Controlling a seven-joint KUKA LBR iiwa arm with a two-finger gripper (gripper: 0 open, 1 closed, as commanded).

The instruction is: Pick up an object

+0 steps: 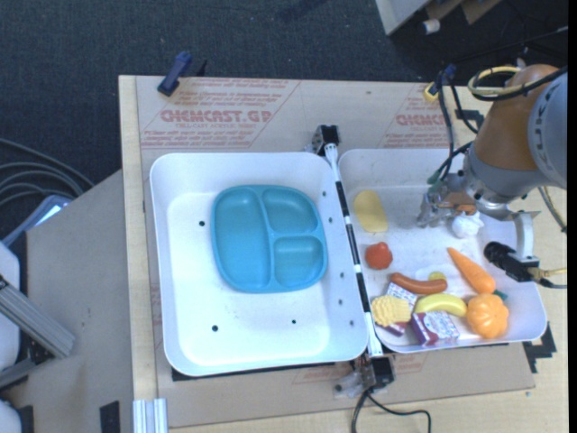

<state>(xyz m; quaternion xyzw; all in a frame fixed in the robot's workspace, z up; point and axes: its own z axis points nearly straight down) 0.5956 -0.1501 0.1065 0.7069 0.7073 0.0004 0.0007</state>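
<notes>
The right bin [397, 165] holds several toy foods: a pale yellow lemon [370, 211], a red tomato [379, 255], a sausage [417, 283], a corn cob [390, 310], a banana [440, 304], a carrot [471, 270], an orange pumpkin [488, 315] and a purple box [435, 328]. A small white piece [466, 226] lies near the bin's right side. My gripper [436, 210] reaches down into the back of this bin, right of the lemon and just left of the white piece. Nothing visibly sits in it.
The left bin [180, 314] carries a blue divided plate [269, 237]. A clamp [326, 137] joins the bins at the back, another clamp [371, 371] at the front. A black part of the arm [509, 260] overhangs the carrot's right side.
</notes>
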